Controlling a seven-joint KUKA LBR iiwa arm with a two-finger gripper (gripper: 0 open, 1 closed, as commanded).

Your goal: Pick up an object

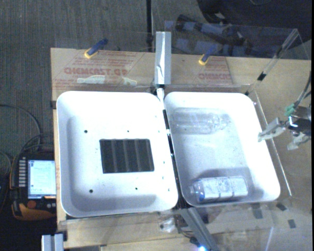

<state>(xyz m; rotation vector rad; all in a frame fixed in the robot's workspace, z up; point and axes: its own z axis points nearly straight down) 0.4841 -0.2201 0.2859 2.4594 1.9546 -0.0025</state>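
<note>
Two clear plastic bottles in the right bin (261, 135), one (200, 121) near its far wall, the labelled bottle (220, 188) at its near edge, label unreadable, tool (293, 125) off right of bin, well apart, grip state unclear, reversed red print on far board (94, 70)

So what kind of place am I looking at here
Most likely a robotics lab test bench, not a home or shop. Two shallow white plastic bins sit side by side on a plywood bench held by clamps, and a handheld control pendant lies beside it.

Right bin (261, 140) centre open between two bottles (220, 188)
</note>
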